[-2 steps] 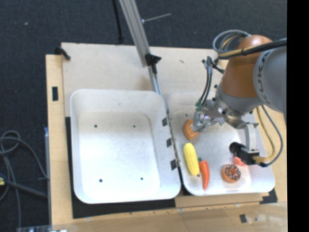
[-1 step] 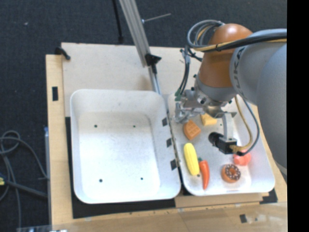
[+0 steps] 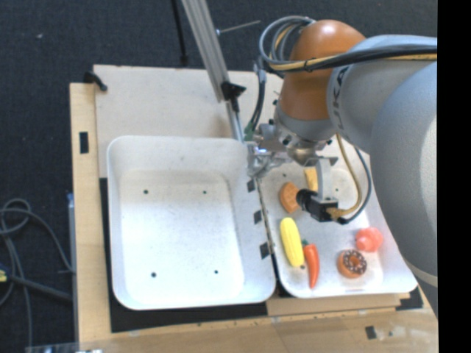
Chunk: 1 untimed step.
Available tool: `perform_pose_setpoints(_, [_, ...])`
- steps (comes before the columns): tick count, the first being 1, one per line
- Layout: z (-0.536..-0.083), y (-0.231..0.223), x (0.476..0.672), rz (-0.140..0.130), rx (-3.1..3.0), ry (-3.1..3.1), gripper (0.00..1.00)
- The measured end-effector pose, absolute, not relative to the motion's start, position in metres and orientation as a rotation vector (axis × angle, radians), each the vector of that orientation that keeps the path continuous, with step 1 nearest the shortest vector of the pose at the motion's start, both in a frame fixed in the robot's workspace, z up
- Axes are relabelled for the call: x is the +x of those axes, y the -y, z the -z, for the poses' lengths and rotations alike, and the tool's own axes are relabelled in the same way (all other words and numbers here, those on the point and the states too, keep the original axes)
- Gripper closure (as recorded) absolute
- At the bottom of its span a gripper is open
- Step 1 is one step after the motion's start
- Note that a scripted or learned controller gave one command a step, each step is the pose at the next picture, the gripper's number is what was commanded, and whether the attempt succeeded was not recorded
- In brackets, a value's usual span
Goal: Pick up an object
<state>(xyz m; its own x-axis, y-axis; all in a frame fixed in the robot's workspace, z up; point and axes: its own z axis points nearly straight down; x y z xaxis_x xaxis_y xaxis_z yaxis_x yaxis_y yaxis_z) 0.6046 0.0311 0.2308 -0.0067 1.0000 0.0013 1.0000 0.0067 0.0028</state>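
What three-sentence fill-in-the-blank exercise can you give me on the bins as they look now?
1. The yellow corn lies in the bin on the view's ___.
2. Between the corn and the donut lies the orange ___.
3. The gripper hangs near the wall shared by the two ___.
Missing words: right; carrot; bins.

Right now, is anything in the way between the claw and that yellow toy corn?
Nothing visible is. The gripper hangs over the right bin's upper left rim; the corn lies lower in that bin, with bare floor between. An orange toy sits just right of that line, and a carrot lies beside the corn.
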Motion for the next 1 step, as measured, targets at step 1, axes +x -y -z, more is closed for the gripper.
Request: perform_pose_setpoints(1, [-0.2286, -0.0853, 0.6236, -0.002, 2.213, -2.228, 1.0])
